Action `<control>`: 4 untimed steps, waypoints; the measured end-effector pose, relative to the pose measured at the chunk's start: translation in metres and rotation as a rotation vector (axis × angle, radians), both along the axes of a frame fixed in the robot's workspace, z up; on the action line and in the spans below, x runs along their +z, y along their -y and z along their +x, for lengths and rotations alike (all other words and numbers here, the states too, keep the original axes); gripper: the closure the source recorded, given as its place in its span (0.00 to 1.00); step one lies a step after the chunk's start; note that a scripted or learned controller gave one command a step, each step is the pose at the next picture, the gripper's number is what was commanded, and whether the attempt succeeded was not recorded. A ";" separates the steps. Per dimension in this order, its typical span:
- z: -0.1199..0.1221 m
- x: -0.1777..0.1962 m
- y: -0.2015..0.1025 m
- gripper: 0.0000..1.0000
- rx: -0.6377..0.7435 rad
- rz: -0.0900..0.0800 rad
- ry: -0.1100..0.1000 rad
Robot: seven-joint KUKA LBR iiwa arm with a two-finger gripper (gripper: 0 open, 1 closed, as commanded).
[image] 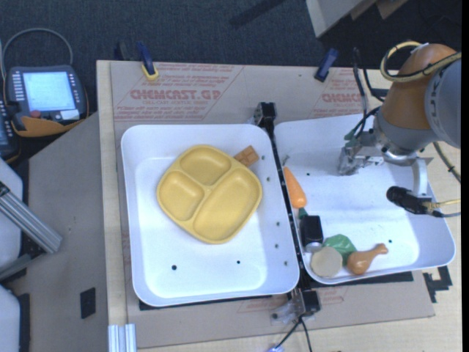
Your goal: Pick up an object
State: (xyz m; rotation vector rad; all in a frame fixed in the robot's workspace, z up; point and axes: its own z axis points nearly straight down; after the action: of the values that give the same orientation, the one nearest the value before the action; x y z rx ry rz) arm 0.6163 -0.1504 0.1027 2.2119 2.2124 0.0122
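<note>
My gripper (357, 160) hangs over the back part of the right bin (432, 251), above bare white floor. An orange carrot (294, 188) lies by that bin's left wall, well left of the gripper. Toward the front left corner sit a black block (311, 229), a round cream piece (327, 262), a green piece (341, 243) and a brown drumstick (366, 258). None of them touches the gripper.
The left bin (146, 270) holds a yellow divided plate (210, 193) with a small brown block (247, 155) at its back edge. A black clip (265, 112) sits on the rim between the two bins. A pendant with a screen (45, 94) lies off the bench at far left.
</note>
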 end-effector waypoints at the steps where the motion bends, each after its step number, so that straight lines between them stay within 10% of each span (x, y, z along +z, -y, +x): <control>1: 0.001 0.044 -0.006 1.00 0.001 0.002 -0.011; 3: 0.004 0.122 0.004 1.00 0.001 0.002 -0.009; 4: 0.004 0.132 -0.052 1.00 0.003 0.004 -0.014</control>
State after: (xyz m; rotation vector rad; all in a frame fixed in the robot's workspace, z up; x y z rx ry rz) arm 0.6207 -0.0984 0.2349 2.2180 2.2251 0.0009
